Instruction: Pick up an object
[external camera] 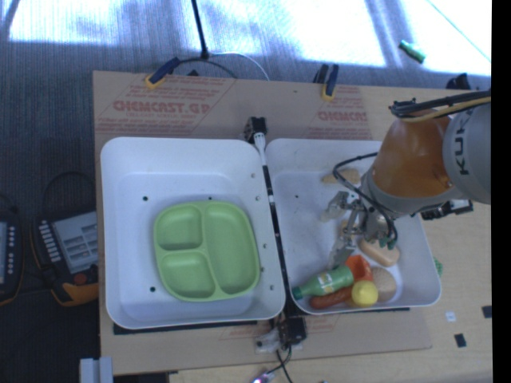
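Bright daylight from 12 o'clock, soft low-res frame.
Sunlit patches blow out the grey carpet floor (pixel 263 14) along the top; two shallow white plastic bins (pixel 128 214) near clipping, faint shadows inside their walls; left floor at 9 o'clock dim; small items at 5 o'clock blurry.

Robot lab: clamped bench (pixel 160 106), 2 bins (pixel 120 214)

**One fixed camera above my bench**

A single camera watches me from above, tilted so it looks down at a slant. It sits far enough back to take in the whole bench (pixel 160 102), both white bins (pixel 120 214) side by side, and floor beyond the far edge. My arm (pixel 415 166) enters from the view's right side.
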{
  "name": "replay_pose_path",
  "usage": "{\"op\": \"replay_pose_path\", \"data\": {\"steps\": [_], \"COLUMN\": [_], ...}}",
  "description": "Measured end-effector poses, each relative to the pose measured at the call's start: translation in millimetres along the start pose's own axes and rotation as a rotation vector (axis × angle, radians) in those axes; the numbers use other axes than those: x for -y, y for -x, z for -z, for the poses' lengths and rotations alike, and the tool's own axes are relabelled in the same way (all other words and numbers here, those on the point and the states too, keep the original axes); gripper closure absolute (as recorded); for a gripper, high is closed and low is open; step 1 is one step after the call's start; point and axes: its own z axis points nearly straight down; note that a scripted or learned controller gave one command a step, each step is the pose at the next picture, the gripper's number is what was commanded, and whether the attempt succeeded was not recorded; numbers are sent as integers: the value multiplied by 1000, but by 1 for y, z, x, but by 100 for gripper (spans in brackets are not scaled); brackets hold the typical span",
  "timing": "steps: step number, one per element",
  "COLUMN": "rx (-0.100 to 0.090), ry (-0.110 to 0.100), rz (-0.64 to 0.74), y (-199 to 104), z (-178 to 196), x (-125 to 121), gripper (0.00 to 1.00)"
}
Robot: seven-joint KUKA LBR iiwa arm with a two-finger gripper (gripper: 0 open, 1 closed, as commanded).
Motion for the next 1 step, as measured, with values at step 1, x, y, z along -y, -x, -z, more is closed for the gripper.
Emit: {"op": "replay_pose_path", "data": {"steps": [1], "rx": [1], "ry": [-1], "rz": [227], "y": [44], "z": [-1], "x": [17], "gripper": [0]}}
